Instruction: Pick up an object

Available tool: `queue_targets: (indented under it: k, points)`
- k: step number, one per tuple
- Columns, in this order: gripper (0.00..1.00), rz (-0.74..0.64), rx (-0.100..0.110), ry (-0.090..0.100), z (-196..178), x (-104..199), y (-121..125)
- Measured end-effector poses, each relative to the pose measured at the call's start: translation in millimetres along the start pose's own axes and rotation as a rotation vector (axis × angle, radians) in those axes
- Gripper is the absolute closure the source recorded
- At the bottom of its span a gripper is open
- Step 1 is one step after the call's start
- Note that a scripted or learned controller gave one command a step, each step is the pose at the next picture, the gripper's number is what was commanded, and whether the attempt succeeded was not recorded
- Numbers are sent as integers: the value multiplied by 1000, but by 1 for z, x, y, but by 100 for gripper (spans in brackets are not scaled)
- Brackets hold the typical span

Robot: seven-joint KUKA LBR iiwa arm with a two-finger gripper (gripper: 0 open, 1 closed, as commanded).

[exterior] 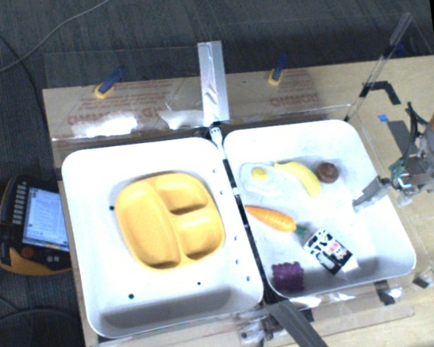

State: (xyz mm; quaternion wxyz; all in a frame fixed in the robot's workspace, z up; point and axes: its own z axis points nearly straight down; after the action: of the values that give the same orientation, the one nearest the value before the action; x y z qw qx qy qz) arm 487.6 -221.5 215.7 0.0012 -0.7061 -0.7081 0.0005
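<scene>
Hovering at the right rim of the right bin, gripper just over the wall and angled in toward the contents. Can't tell from this view whether my grip is spread or pressed together, and nothing visible is pinched in it, so I'm treating the pick as not started. Candidates are all in the right bin: banana touching the fried egg toy near the far wall, small brown round piece just beside the banana, carrot close to the divider, black-and-white carton toward the near side, purple grape bunch against the near wall. Best bet is probably the carton: nearest to me, apart from the carrot tip, bare floor around it on my side. Plan: come in above it, line the grip across its short side, drop straight, close, lift vertical. I'd avoid the grapes (near wall blocks one side) and the banana and egg (touching, could drag both). The open patch of floor between the carton and the brown piece gives clean descent room. Keep clear of the right wall on the way down. The left bin holds a yellow divided tray, well apart and not in my path.
</scene>
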Motion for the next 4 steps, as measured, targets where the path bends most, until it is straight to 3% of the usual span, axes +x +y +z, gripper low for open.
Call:
queue_targets:
  k: [1, 2, 3, 4]
  points:
    - [0, -83, 0, 0, 48, 77, 54]
    - [0, -138, -28, -8, 110, 112, 147]
    - [0, -138, -26, -8, 111, 112, 146]
    - [0, -328, -15, -6, 125, 99, 86]
